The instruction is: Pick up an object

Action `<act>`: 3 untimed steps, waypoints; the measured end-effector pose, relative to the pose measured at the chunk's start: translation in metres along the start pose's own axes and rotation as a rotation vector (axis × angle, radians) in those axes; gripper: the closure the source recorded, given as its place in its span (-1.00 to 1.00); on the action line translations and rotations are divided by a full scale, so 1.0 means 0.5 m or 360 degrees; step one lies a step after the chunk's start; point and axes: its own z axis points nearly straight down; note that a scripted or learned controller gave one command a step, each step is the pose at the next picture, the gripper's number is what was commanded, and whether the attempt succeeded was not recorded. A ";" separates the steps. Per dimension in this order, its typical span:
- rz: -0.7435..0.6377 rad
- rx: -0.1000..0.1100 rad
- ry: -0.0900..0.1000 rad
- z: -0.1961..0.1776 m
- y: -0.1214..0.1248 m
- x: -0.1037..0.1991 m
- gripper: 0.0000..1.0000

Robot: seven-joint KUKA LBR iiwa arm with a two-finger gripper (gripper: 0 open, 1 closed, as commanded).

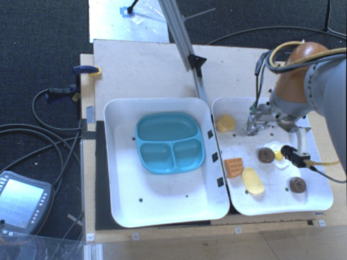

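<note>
1. From where I stand, the grey arm (pixel 325 85) reaches in over the right bin (pixel 320 199), its gripper (pixel 253 124) low near the bin's far side, just right of a round yellow piece (pixel 225 124).
2. I cannot tell how the gripper is set; it is small and partly in shadow, and I see nothing in it.
3. The things to pick all lie in the right bin: the round yellow piece at the far left corner, an orange block (pixel 233 167) by the divider, a pale yellow oval (pixel 252 181) just beside it, two brown discs (pixel 265 155) (pixel 297 184), and a white-and-yellow piece (pixel 280 157) touching the nearer-centre disc.
4. The left bin (pixel 122 199) carries a blue divided tray (pixel 169 142), its compartments bare.
5. My reading: nothing is lifted yet. The pick is at the approach stage, the yellow piece seeming the likeliest target; closing, gripping and raising all remain.
</note>
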 end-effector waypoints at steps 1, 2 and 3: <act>-0.0011 -0.0004 0.0000 -0.099 0.011 0.018 1.00; -0.0012 -0.0008 -0.0002 -0.229 0.010 0.014 1.00; -0.0012 -0.0007 -0.0002 -0.337 0.015 0.014 1.00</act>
